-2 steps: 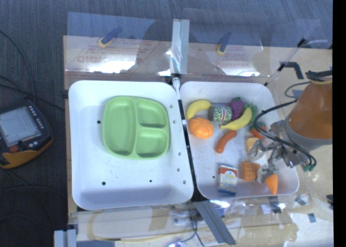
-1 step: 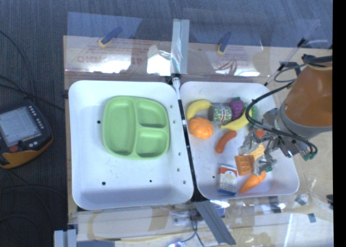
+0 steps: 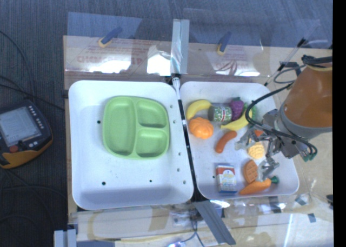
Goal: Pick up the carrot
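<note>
Left bin (image 3: 86,186): green divided plate (image 3: 136,127), sitting toward the back. Right bin (image 3: 205,186): banana (image 3: 197,107), orange (image 3: 201,128), can (image 3: 220,113), purple grapes (image 3: 237,106), red sausage (image 3: 225,141), corn (image 3: 256,150), cookie (image 3: 250,171), small carton (image 3: 226,178). Carrot (image 3: 255,187) lies at the front-right corner, just beside the cookie. Tool (image 3: 268,157) hangs over the corn and cookie, above the carrot; finger state unreadable. Pendant (image 3: 22,132) on the floor at left.

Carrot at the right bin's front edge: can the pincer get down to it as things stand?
Probably yes. The carrot lies uncovered just below the pincer, though the cookie and bin wall crowd it.
</note>
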Action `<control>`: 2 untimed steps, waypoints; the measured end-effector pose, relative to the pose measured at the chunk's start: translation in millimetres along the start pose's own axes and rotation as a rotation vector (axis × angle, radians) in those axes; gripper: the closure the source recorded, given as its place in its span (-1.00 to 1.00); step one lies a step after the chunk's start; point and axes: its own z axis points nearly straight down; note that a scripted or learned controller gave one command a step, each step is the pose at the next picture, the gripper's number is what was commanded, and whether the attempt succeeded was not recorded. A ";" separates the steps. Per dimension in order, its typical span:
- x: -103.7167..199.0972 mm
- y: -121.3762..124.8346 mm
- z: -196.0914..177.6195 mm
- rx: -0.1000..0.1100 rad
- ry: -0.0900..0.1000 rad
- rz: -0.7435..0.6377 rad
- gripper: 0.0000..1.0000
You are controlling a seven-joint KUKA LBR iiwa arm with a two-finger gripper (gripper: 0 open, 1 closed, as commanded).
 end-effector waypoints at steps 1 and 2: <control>-1.8 -49.4 77.6 0.009 -0.021 0.135 -1.00; -3.2 -14.9 76.7 0.015 -0.023 0.183 -1.00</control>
